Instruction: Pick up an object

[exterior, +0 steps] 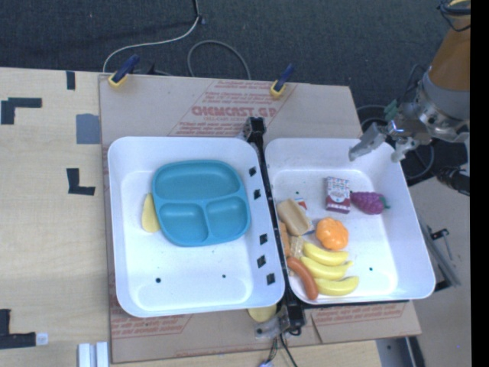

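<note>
Two grey fingers of the gripper (380,144) hang spread apart and bare over the right bin's (397,205) far rim.
Below them lie a red carton (337,194) and purple grapes (368,202); farther off, crowded orange (332,233) and bananas (330,264) risk a jostled, failed grasp.

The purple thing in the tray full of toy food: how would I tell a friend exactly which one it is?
Start at the right-hand white tray, the one crowded with toy food. Look to its upper part, on the side nearest the robot arm, where a small red and white box stands. The bunch of grapes lies just right of that box, and it is the one purple item among yellow, orange and red pieces.
</note>
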Controlling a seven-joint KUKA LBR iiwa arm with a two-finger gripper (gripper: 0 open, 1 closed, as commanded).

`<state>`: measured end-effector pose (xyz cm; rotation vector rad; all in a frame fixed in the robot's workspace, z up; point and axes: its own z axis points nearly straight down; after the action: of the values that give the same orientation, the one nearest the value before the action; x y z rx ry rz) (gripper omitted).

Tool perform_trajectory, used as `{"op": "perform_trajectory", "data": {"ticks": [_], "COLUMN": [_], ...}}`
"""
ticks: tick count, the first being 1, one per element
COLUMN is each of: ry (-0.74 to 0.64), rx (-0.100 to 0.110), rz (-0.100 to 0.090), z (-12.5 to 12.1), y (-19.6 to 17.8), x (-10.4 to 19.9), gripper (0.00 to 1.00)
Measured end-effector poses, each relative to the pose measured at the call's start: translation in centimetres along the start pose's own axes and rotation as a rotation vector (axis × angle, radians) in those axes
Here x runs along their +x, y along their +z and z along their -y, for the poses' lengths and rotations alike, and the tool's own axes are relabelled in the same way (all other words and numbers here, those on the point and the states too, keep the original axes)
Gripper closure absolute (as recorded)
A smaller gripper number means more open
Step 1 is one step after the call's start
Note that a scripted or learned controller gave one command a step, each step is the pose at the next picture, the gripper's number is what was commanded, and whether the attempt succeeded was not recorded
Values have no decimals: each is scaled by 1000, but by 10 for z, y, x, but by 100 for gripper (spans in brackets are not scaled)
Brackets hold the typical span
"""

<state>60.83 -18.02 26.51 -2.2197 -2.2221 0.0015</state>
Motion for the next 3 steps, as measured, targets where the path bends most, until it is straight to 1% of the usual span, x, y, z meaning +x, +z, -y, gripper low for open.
{"op": "perform_trajectory", "data": {"ticks": [1,2,3], "ry": [-1,0,-3], "rx": [14,-5,-9], "rz": [-5,4,2], "z": [38,1,-22], "y": [127,175,163], "x": [48,38,79], "gripper": [0,0,0]}}
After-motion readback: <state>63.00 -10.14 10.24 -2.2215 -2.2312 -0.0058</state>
